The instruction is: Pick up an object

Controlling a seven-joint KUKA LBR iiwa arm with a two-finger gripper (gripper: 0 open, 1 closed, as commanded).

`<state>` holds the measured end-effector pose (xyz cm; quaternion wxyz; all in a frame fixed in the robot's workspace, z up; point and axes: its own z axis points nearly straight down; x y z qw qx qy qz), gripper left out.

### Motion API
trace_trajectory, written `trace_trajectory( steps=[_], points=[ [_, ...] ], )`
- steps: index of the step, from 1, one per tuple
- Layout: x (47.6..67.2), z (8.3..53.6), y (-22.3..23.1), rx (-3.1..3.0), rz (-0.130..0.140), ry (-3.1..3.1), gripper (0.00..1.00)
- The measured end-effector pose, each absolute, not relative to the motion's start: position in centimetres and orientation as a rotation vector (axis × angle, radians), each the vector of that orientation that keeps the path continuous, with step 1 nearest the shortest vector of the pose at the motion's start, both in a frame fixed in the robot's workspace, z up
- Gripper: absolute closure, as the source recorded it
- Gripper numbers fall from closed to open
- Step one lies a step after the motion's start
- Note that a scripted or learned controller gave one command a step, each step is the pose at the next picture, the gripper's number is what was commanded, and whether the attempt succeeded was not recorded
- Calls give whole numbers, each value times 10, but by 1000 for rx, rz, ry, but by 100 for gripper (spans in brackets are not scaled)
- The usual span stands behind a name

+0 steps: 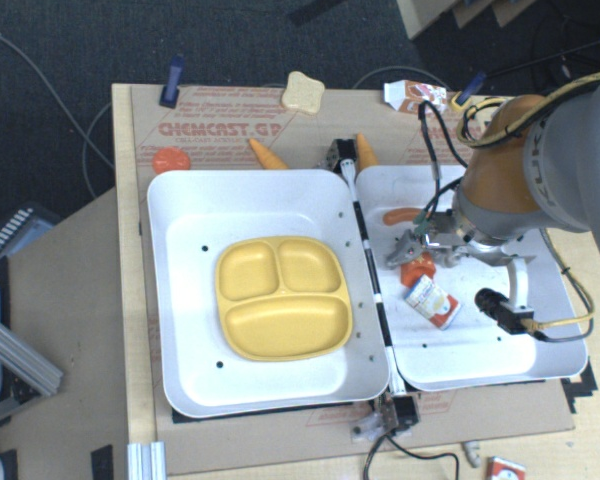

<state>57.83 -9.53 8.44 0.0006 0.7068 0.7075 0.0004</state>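
In the right bin (480, 353) lie an orange-red piece (417, 267), a small white and red packet (431, 301) just below it, and a thin orange-red stick (401, 215) near the back. My gripper (417, 245) reaches in from the right and hovers low over the orange-red piece, its metal fingers pointing left. The arm's grey and orange wrist (510, 173) covers the bin's back right part.
The left bin (180, 268) holds a yellow divided tray (280, 296). On the cardboard behind the bins lie a carrot-like piece (268, 155), an orange disc (170, 159), a beige bread-shaped piece (302, 92), a blue item (171, 81) and a packet (416, 95). Cables hang by the arm.
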Motion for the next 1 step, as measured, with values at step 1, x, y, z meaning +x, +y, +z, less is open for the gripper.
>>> trace_trajectory(
  steps=[1],
  points=[
    [579,94,-96,2219,3,2219,100]
  ],
)
